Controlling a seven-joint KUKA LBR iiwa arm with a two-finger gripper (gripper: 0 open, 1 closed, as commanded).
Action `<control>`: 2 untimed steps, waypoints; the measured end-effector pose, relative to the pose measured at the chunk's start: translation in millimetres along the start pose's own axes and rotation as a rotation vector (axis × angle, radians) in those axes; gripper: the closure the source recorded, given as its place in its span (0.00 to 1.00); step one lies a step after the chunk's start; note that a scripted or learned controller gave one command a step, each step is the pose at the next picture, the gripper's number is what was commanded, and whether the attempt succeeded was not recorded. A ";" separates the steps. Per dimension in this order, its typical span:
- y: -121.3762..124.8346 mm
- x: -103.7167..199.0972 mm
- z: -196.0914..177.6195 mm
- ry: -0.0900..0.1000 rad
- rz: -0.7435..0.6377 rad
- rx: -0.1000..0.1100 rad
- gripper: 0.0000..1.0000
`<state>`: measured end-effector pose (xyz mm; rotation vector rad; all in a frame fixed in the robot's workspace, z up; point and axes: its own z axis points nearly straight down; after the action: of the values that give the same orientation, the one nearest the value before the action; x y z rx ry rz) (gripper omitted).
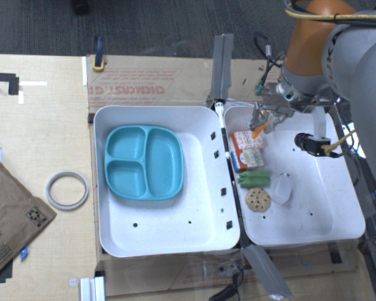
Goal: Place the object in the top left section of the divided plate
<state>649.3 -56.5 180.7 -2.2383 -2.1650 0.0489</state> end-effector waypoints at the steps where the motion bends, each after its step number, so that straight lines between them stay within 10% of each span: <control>1: 5.3 72.7 -40.3 0.004 0.091 -0.039 1.00; 2: -41.0 109.1 -113.5 0.007 0.323 -0.038 1.00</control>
<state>616.8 54.2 295.5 -2.5805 -1.7921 0.0060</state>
